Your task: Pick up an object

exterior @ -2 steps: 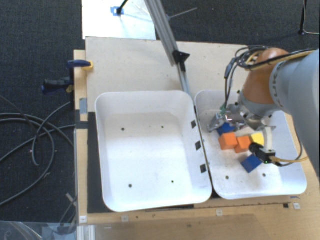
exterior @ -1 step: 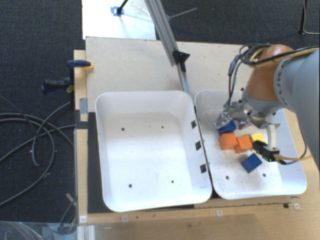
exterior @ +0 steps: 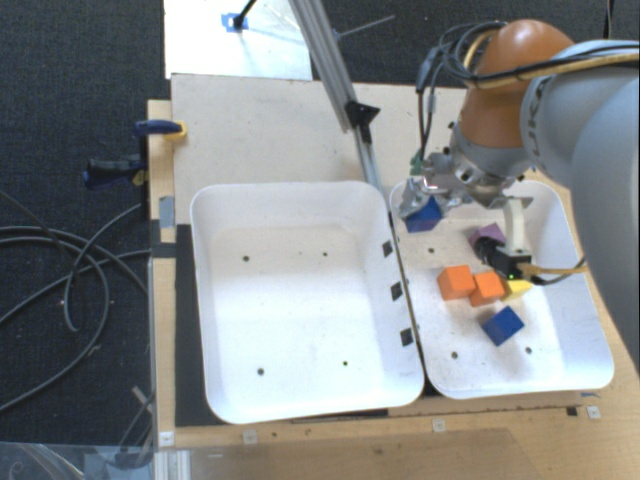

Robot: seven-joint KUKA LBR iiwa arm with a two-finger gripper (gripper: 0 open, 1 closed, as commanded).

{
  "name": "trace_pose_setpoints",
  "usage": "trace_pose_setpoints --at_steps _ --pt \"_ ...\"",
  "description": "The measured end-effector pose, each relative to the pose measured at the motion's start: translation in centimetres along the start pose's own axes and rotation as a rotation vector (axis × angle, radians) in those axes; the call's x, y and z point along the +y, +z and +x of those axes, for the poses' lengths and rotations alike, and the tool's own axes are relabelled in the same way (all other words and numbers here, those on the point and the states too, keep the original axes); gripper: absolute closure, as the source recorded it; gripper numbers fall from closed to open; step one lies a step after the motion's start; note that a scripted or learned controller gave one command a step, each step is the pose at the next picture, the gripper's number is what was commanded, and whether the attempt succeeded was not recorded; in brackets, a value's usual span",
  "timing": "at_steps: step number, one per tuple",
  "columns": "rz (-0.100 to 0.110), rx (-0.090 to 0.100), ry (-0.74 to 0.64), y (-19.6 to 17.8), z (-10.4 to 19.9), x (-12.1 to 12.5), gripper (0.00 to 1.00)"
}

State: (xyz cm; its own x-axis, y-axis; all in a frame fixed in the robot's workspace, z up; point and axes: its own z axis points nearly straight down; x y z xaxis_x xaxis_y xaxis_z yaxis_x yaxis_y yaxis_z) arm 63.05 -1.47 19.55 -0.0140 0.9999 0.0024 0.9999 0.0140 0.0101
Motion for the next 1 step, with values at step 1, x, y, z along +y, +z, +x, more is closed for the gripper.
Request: trace_pose_setpoints --at_steps 1 --pt "0.002 0.002 -0.001 -5.82 7.75 2.06 1.00"
